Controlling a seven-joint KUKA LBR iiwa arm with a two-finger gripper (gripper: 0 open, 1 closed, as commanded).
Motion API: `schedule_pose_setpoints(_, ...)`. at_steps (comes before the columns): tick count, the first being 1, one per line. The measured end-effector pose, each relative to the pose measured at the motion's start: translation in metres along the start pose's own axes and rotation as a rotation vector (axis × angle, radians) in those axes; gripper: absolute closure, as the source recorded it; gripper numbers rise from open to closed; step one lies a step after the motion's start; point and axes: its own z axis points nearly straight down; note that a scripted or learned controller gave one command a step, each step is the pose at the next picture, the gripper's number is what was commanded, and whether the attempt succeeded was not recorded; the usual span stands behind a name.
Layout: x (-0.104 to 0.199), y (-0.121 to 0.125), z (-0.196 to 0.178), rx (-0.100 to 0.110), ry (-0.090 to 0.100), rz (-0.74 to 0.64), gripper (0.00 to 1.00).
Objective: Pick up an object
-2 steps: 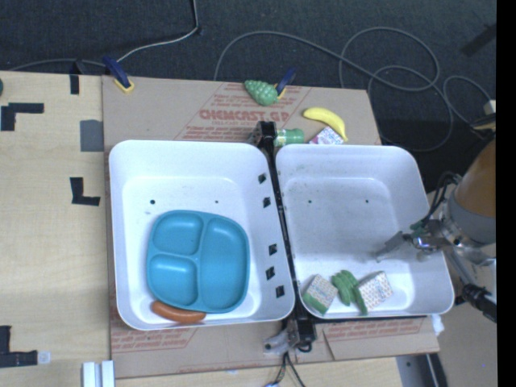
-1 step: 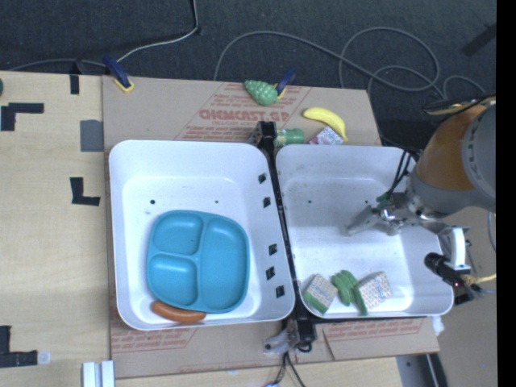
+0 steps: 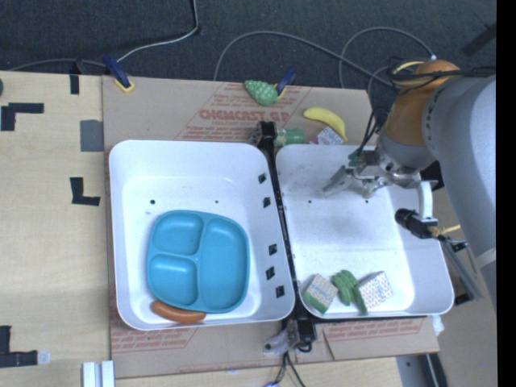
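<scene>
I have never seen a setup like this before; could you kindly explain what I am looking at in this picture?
This is one camera fixed above a workbench, looking down at a slant. The grey machine with the orange band on the right is a robot arm; its tool, a two-finger grasping part, is over the right bin, near that bin's far side. Nothing shows between its fingers.

Two shallow white bins sit side by side. The left bin holds a blue divided plate with an orange carrot-like toy at its near edge. At the right bin's near edge lie a green toy and two small packets beside it. Behind the bins, on the cardboard, are a yellow banana and a green object.
</scene>
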Motion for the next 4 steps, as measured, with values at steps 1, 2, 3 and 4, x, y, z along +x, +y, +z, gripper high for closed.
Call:
schedule_pose_setpoints(1, 0.047, -0.029, 0.0, 0.004, 0.001, 0.001, 0.0)
schedule_pose_setpoints(2, 0.044, 0.02, 0.001, 0.003, 0.0, 0.001, 0.0)
schedule_pose_setpoints(3, 0.073, 0.028, 0.002, 0.005, 0.001, 0.001, 0.0)
schedule_pose_setpoints(4, -0.01, -0.028, -0.018, 0.008, 0.0, 0.004, 0.0)
